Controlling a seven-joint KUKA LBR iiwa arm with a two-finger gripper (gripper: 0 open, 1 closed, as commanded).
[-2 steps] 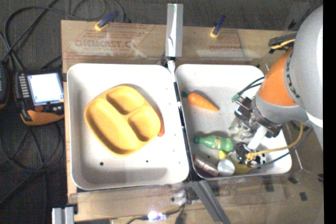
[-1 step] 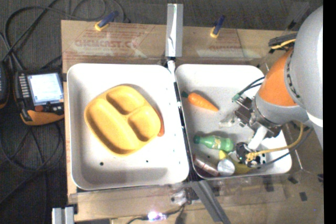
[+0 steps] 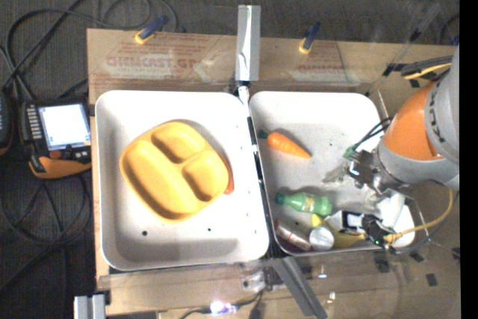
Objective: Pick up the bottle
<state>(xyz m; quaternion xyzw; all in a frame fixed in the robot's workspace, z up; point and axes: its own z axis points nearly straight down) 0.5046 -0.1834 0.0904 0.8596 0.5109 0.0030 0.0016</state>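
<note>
Quick count: two white bins (image 3: 179, 254), one yellow divided tray (image 3: 175, 169), one carrot (image 3: 287, 146), one green bottle (image 3: 305, 202), two blue clips (image 3: 149, 29) on the cardboard (the cluttered corner below the bottle is too jumbled to count).

A single fixed camera hangs above the surface (image 3: 149, 60) and looks down at a slant, far enough off to take in both white bins: the left bin (image 3: 112, 183) and the right bin (image 3: 328, 104), with floor and cables around them.
</note>
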